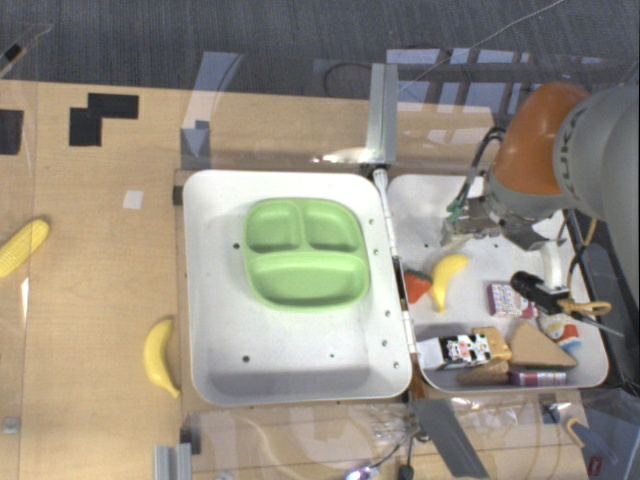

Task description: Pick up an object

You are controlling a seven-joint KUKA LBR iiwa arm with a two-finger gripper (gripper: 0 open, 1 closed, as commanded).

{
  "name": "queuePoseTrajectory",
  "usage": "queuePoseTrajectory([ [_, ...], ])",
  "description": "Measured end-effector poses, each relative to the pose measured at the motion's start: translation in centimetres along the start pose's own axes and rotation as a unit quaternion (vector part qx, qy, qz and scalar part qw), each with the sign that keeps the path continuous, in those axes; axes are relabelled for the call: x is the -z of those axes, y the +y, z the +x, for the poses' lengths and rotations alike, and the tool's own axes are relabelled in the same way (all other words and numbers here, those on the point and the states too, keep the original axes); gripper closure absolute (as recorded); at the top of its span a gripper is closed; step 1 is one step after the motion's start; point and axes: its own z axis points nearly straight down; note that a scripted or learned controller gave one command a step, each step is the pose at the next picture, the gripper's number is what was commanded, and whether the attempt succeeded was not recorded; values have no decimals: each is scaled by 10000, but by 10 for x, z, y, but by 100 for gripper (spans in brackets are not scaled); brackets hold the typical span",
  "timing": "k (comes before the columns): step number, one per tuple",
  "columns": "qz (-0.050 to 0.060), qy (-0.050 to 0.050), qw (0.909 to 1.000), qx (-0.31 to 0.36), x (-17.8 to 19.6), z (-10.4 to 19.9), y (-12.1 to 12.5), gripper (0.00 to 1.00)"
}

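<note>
**Camera view: gripper above a banana in the right bin**

A small yellow plastic banana [448,276] is seen lying near the middle of the right-hand shallow white bin [420,200], curved and pointing up toward the far side. A small red object [417,286] is found just beside it, against the bin's left wall. The gripper [463,220] is positioned over the far part of the same bin, near the banana's upper tip but apart from it; nothing is seen held in it, and whether it is open or closed cannot be told from this angle.

To the right of the banana, a purple-and-white packet [503,298] is laid flat. Along the near wall a black-and-white printed box [462,349], a tan wedge-shaped block [541,348], a brown lump [484,373] and a purple marker-like stick [536,377] are crowded together.

The left-hand shallow white bin [205,298] is occupied by a green divided plastic plate [305,251], placed toward its far half.

On the wooden counter [90,298] to the left of both bins, a second yellow banana [160,356] is set near the left bin's near corner, and a long yellow corn-like object [22,246] is seen well apart at the picture's left edge.
</note>
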Motion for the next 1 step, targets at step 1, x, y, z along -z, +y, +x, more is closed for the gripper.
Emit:
queuePoseTrajectory([
  [1,2,1,10000,1,0,0,0,0],
])
